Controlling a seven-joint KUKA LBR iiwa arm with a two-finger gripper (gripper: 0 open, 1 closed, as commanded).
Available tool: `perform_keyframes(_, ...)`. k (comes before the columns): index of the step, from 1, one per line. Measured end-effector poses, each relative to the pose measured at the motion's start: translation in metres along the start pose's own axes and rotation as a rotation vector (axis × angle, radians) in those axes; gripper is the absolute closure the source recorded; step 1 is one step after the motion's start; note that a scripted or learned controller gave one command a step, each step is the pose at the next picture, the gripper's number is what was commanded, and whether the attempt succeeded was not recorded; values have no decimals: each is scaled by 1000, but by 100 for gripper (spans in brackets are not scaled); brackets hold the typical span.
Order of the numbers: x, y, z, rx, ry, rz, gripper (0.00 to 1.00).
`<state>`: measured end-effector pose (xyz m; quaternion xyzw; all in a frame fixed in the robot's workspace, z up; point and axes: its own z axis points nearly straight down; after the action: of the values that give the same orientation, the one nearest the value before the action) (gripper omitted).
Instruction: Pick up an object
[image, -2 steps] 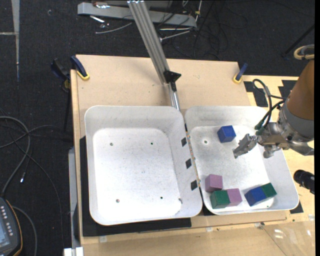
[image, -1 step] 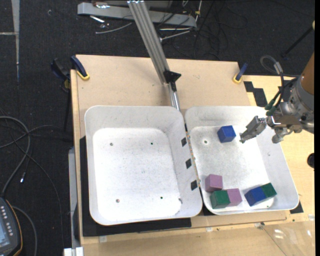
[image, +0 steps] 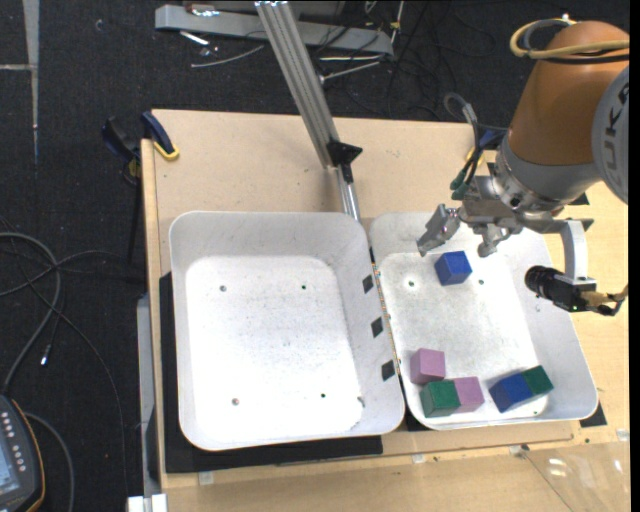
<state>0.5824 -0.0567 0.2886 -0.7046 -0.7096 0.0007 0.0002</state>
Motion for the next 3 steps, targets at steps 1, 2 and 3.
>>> perform_keyframes(1,-65,38,26,-2,-2,12,0)
perform_keyframes(2,-87,79,155,6,1,7,0)
perform_keyframes(3,-76,74,194,-1,-1,5,0)
